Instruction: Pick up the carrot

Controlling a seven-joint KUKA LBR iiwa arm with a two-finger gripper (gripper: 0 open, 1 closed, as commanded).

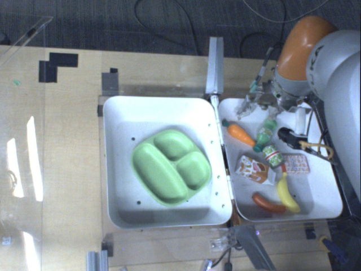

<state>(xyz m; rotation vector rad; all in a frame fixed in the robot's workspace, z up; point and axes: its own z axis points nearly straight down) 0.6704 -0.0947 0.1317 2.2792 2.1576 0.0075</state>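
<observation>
Grey arm (338, 66) over right bin (322, 193), gripper (255, 101) near carrot (241, 134), opening unclear.

No text can be read: print on the brown-and-white snack packet (252, 169), the red-patterned packet (296, 164) and the green bottle (265, 134) in the right bin (319, 197) is too small and blurred.

A: Quick, what can't you make out?
B: Your arm (338, 78) runs off the right edge and hides the right bin's (248, 202) far corner.
A: And the packets?
B: Print on the brown packet (252, 169) and the red-white one (296, 164) is too small to read. The banana (289, 196) covers one end of the sausage (266, 202). Your claw (252, 100) is a tiny blur.
</observation>
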